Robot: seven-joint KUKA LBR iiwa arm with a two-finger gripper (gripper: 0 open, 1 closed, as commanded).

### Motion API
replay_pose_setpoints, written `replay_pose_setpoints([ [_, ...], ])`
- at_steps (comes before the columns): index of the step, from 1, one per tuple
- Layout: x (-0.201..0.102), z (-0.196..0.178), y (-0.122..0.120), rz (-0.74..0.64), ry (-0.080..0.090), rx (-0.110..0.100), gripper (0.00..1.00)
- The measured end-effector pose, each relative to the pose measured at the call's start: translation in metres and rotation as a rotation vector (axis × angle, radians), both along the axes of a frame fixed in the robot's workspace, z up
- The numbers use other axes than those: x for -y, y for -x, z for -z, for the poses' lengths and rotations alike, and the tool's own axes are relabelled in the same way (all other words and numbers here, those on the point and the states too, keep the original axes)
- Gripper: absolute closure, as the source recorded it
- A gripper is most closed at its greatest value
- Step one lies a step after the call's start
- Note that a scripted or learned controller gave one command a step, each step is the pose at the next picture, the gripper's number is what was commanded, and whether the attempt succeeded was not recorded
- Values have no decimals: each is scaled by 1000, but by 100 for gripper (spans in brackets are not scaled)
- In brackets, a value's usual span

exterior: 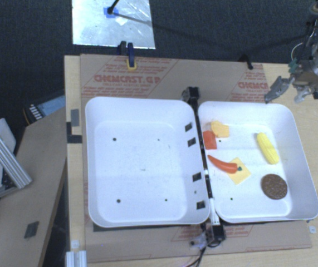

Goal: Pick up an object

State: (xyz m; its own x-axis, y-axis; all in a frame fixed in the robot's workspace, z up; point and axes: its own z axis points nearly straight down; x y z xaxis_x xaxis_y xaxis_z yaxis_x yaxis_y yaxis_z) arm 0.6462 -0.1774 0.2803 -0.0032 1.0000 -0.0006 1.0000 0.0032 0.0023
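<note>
I see 2 white bins side by side on the bench. The left bin [139, 160] has bare floor showing, with a few dark dots on it. The right bin [301, 166] holds the loose items.

In the right bin I count a corn cob [267, 148] lying at a slant toward the far right part, and a brown disc [274, 186] flat on the floor nearer the front, below the corn and apart from it. Close to the divider sits an orange block [209, 139], touching or just beside a pale yellow piece [220, 129] behind it. A chili [224, 163], red-orange and curved, lies near the middle with its tip resting on a flat yellow slice [239, 172].

The gripper [288, 92] hangs at the upper right, over the bench beyond the far rim of the right bin, well apart from every item. Its 2 fingers are spread wide and I see nothing between them.

A sheet of cardboard [147, 77] with red lettering lies under the bins, and a shiny foil square [113, 15] sits farther back
</note>
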Motion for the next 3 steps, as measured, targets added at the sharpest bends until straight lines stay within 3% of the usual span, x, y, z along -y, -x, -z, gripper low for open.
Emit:
replay_pose_setpoints([
  [1, 33, -78, 142, 11, 2, 3, 0],
  [2, 29, -20, 91, -3, 1, 0, 0],
  [3, 29, -65, 162, 4, 1, 1, 0],
])
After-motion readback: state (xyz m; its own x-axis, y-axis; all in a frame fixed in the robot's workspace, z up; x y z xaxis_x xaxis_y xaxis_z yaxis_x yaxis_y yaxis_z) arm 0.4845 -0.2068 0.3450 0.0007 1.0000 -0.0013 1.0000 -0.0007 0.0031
